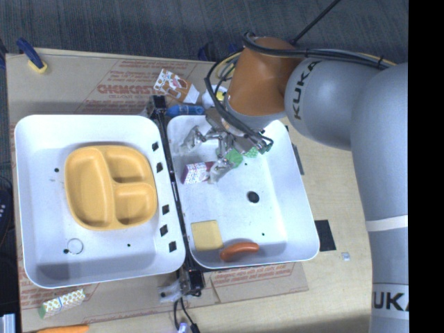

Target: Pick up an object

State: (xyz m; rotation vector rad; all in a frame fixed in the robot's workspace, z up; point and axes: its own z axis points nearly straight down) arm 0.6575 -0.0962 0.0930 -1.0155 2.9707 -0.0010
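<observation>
Bench is cardboard-topped (125, 82) w/ red print, dark grey carpet (104, 9) beyond at 12 o'clock. Left bin (35, 186) holds a yellow divided tray (111, 184). Right bin (295, 207): gripper (220, 159) low in its 12 o'clock half, spread apart, gripping nothing. Small red-white packet (196, 173) just at its 8 o'clock. Yellow block (206, 234) & orange sausage (239, 250) near the 6 o'clock wall.

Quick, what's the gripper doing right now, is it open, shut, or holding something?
Gripper: low in the right bin, next to a small red and white packet and a green thing; whether it is open, shut or holding anything cannot be told.
</observation>
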